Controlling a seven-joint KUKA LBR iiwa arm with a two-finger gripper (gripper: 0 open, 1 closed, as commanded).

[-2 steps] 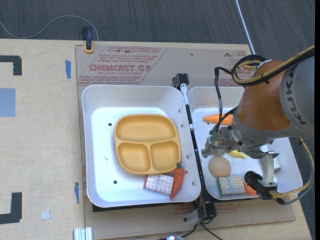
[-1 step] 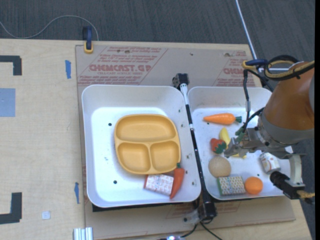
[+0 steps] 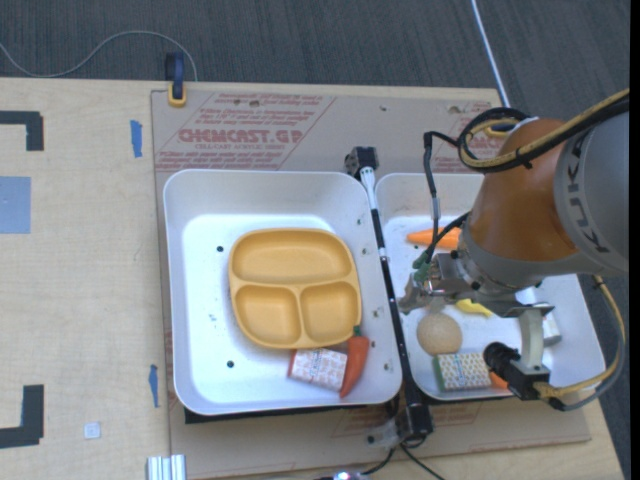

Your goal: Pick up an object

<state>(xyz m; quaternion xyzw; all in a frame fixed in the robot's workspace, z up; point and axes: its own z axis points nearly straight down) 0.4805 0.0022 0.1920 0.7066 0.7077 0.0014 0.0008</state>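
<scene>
My gripper (image 3: 424, 290) hangs low over the left part of the right bin (image 3: 580, 340), under the orange-banded wrist. Just below it lies a beige round ball (image 3: 438, 334), close to the gripper but apart from it. A small speckled box (image 3: 462, 371) sits near the bin's front wall. An orange piece (image 3: 430, 236) pokes out from behind the arm at the back. A yellow piece (image 3: 474, 309) shows under the wrist. I see nothing held between the fingers.
The left bin (image 3: 190, 268) holds a yellow three-part plate (image 3: 295, 286), a toy carrot (image 3: 353, 360) and a small white and red packet (image 3: 318, 367) by its front wall. The arm covers most of the right bin's back half.
</scene>
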